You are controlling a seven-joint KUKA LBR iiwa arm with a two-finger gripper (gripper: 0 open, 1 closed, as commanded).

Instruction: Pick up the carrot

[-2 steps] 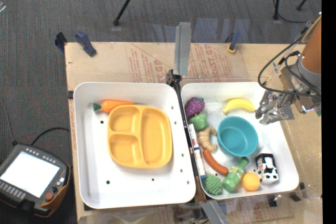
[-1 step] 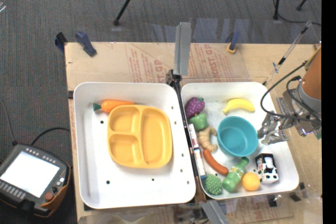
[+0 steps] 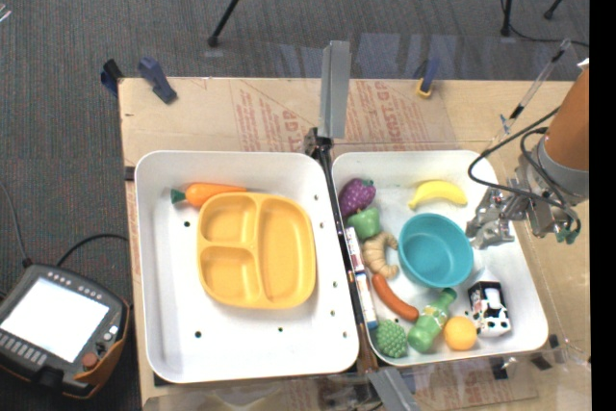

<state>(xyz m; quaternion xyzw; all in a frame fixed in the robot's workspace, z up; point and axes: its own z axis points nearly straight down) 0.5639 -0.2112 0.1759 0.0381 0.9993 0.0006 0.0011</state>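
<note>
The gripper hovers over the right bin, its fingers apparently spread and holding nothing, beside a teal bowl. The carrot lies well apart, against the yellow tray.

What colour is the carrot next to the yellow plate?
Orange, with a dark green end. The carrot shows best in the camera view, lying by the plate in the left bin.

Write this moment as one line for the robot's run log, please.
goal: carrot | carrot: left bin, beside yellow plate, untouched | gripper: over right bin, near blue bowl
</note>
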